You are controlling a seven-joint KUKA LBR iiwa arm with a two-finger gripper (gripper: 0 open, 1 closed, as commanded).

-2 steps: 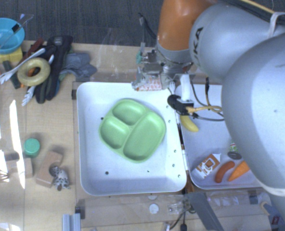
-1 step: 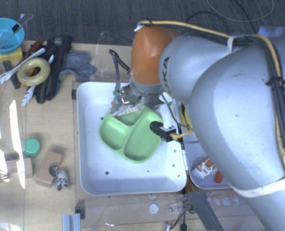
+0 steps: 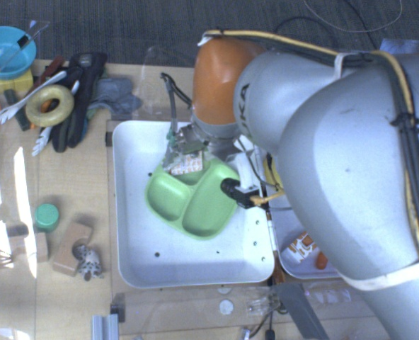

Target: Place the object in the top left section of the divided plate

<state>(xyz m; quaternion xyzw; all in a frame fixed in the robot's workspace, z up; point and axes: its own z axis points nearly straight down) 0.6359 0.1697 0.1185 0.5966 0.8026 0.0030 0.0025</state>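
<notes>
Divided plate point(image 3: 195, 200), light green, lies in the left white bin point(image 3: 135, 211), toward that bin's far right corner and tilted so its sections run diagonally. Camera view: the gripper point(image 3: 183, 154) hangs directly over the plate's far section, beneath the orange band point(image 3: 220, 76) of the grey arm point(image 3: 337, 140). A small pale, speckled object point(image 3: 184, 166) sits right at the gripper's tip above that far section; whether it is clamped or resting on the plate cannot be told, and how far the fingers are spread is hidden by the wrist. A black-and-yellow cable fitting point(image 3: 241, 193) overlaps the plate's right rim. The right bin point(image 3: 294, 261), mostly covered by the arm, shows orange and white items point(image 3: 307, 250) near its near edge.
</notes>
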